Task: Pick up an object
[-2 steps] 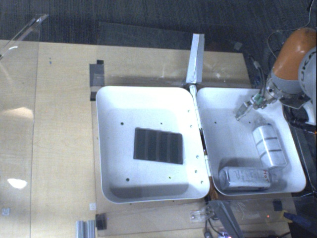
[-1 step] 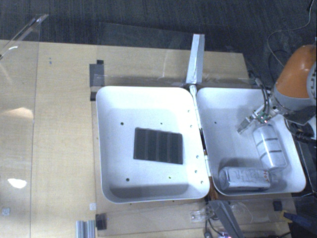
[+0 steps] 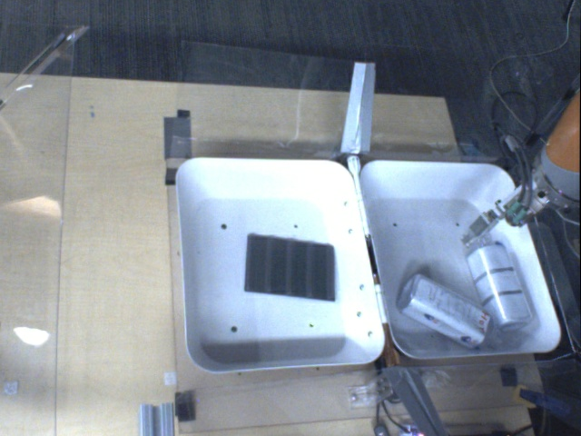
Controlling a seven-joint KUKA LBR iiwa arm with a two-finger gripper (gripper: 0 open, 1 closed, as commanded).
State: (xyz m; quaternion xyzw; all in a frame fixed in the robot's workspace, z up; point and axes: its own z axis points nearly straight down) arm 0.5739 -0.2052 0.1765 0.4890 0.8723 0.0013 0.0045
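Far left of the claw: pale wooden bench top (image 3: 91,243), with a clear plastic sheet (image 3: 36,153) lying over its left part; glare patches on it. Beyond the bench, along the top of the view, dark blue-grey carpet (image 3: 227,7).

Left bin (image 3: 195,243), well to the claw's left: shallow, white, rounded corners, small dark holes dotted over its floor. A dark ribbed rectangular pad (image 3: 290,267) lies flat near the middle of it, slightly skewed. Small black brackets (image 3: 181,121) sit on the bench at the bin's outer corners.

Between the bins: a grey metal bar (image 3: 359,107) runs away from the seam toward the carpet.

Right bin (image 3: 408,189), the one the claw is over. Two silver cans lie on their sides in its near half. The first can (image 3: 443,310) lies below and left of the claw, angled across the bin floor, printing on its side. The second can (image 3: 500,282) lies just below the claw, close to the bin's right wall, its near end beside the first can's end.

Claw (image 3: 479,229): thin fingers pointing down-left, tip near the top end of the second can. Cannot tell whether the fingers are apart or together, or whether they touch the can. Nothing visibly held.

Right edge: orange band (image 3: 565,143) of the arm, loose cables (image 3: 522,89) above it.
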